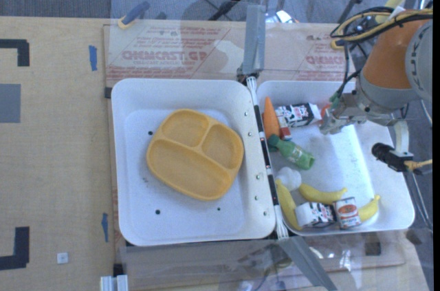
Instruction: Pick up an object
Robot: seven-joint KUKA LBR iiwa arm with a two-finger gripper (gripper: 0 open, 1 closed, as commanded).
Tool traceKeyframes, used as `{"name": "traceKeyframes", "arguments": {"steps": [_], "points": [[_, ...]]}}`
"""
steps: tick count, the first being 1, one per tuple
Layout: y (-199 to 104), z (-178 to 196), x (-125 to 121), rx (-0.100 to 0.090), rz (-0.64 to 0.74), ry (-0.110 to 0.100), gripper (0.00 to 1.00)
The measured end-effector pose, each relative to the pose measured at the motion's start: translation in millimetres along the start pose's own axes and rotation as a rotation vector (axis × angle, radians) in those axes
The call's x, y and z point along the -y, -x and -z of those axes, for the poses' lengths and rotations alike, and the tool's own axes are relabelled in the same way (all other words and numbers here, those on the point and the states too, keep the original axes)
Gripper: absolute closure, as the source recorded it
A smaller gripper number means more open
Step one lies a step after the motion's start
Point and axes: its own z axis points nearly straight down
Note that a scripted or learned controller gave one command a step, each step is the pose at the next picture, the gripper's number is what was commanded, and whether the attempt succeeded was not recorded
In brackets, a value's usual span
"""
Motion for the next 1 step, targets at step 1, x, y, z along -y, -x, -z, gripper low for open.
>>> {"name": "traceKeyframes", "arguments": {"steps": [1], "points": [[-96.8,74.9,1.1,-0.001,-0.312,-0.008,1.0]]}}
